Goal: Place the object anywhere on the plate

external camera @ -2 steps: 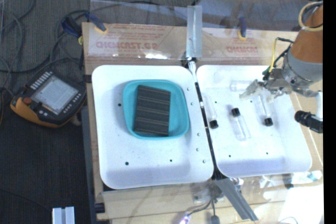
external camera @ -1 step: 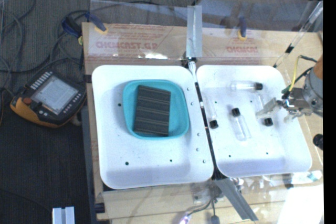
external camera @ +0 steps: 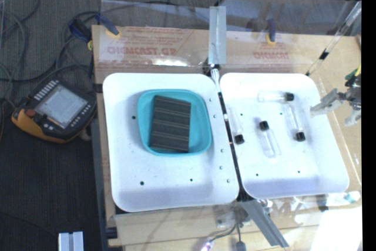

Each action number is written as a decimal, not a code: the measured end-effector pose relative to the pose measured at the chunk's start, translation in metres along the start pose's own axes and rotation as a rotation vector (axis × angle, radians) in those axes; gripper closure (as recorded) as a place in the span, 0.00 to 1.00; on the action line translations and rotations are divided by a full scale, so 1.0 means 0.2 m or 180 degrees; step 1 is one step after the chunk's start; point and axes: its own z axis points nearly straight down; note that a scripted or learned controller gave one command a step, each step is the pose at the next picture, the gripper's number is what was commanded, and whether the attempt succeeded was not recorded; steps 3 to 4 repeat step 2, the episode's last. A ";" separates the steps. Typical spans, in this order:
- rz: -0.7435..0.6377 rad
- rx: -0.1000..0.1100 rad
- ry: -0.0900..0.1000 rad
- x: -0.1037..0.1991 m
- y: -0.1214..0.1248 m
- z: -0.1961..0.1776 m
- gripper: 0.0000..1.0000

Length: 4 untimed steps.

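A teal square plate (external camera: 202,126) lies in the left white bin (external camera: 123,173). A dark grey ridged block (external camera: 170,123) rests flat on the plate, roughly centred. Several clear vials with black caps lie in the right white bin (external camera: 294,176): one near the back (external camera: 275,97), one by the left wall (external camera: 236,126), one in the middle (external camera: 267,141) and one further right (external camera: 294,117). My gripper (external camera: 341,104) hangs over the right edge of the right bin, well away from the plate and apart from the vials. Nothing shows in its grasp.
A clear plastic wall (external camera: 217,26) stands behind both bins, with a metal post at its middle. A teach pendant (external camera: 56,110) and cables lie on the floor to the left. A raised divider (external camera: 226,126) separates the two bins.
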 end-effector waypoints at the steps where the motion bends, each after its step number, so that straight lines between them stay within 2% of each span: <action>1: 0.0514 -0.0001 0.0000 -0.02 0.00 -0.44 0.00; 4: 0.0516 0.0000 0.0000 -0.02 0.00 -0.44 0.00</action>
